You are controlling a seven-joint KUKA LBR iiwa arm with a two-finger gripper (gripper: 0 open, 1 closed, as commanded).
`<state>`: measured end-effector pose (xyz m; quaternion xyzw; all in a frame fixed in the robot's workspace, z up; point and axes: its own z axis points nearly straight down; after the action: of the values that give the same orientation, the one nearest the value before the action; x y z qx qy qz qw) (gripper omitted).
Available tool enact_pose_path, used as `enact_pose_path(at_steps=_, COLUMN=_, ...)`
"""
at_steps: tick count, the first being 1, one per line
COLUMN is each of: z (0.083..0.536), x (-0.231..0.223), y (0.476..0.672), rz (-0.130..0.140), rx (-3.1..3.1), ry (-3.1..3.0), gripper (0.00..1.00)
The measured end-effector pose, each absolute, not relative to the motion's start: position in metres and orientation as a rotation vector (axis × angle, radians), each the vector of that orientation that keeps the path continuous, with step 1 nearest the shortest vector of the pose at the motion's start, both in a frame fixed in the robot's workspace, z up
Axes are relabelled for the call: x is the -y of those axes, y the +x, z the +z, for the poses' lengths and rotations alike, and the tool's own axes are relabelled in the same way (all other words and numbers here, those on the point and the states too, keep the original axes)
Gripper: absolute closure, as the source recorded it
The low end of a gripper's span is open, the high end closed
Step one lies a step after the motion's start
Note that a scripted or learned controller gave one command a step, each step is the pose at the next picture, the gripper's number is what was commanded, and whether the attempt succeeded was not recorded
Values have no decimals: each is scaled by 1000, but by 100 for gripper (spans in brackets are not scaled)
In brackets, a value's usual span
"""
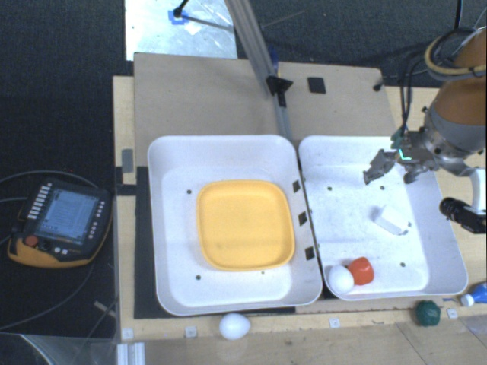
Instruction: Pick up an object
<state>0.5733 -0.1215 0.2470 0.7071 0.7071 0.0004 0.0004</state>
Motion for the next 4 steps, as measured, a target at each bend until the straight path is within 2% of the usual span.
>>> enact_pose_path(at_steps=1, z=247, x=122, y=573, rz=1, rx=-2221, ry=2221, gripper=0)
enact_pose_path(at_steps=2, z=198, x=112, y=572, rz=-3, rx=-2224, ry=2222, gripper=0)
enact_pose_path(at_steps=4, z=95, x=122, y=569, rz=-3, rx=-2223, ry=2223, gripper=0)
